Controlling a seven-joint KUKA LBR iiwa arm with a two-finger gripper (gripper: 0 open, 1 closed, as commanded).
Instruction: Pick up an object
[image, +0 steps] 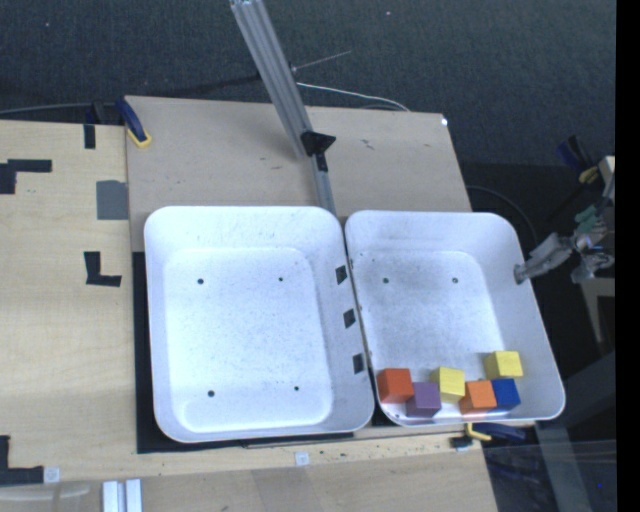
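Several small blocks lie bunched in the near right corner of the right bin: an orange one, a purple one, a yellow one, a second orange one, a blue one and another yellow one. My gripper hangs at the right bin's right rim, well behind the blocks and apart from them. Nothing is visibly held. Most of the arm lies beyond the right side of the view.
The left bin sits beside the right one, joined by black clips. A slanted metal pole with a black clamp runs down to the gap between the bins. Blue-yellow clamps sit at the bench's far left and front.
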